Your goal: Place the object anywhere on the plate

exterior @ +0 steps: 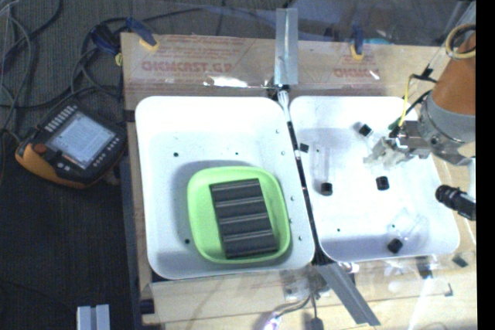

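The green plate is lying in the left bin, toward its near edge, and a dark ribbed block is already resting flat on it, well inside the raised green rim. Judged from that, the placing itself looks done: the object is sitting where the task wants it, with plate showing on every side of it, so it is not hanging over any edge.

The arm is reaching in from the right over the right bin, with its orange band just above the wrist, and the gripper is hanging over the middle of that bin, well apart from the plate. It is carrying nothing that can be seen, and whether it is spread or closed cannot be told, since the pale, partly clear parts are blurring into the white floor.

Several small dark bits are lying scattered on the right bin's floor, near the gripper. The ridge where the two bins meet is standing between gripper and plate, so any move leftward is needing lift over it. The left bin is offering open white floor behind the plate; the worktop beyond is showing bare cardboard.
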### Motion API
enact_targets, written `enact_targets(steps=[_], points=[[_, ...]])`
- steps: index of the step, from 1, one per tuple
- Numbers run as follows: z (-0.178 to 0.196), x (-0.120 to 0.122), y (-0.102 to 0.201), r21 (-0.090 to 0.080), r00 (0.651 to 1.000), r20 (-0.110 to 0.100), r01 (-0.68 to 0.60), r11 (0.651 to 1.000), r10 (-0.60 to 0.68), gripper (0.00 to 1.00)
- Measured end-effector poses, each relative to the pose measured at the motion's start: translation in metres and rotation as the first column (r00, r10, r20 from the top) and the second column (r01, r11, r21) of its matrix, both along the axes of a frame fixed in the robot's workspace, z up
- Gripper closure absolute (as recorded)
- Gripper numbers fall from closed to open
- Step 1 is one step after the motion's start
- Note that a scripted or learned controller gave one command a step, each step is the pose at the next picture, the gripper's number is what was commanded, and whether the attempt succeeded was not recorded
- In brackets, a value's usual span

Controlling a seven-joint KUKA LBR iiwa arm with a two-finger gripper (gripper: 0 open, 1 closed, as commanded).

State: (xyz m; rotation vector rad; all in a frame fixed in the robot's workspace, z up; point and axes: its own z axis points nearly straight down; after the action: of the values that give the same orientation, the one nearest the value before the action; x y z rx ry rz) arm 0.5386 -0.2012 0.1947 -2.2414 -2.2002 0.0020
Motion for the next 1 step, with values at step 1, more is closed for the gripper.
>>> enact_targets(steps=[1], points=[[0.0, 0.0, 0.0, 0.0, 1.0, 0.0, 0.0, 1.0, 0.0, 0.0]])
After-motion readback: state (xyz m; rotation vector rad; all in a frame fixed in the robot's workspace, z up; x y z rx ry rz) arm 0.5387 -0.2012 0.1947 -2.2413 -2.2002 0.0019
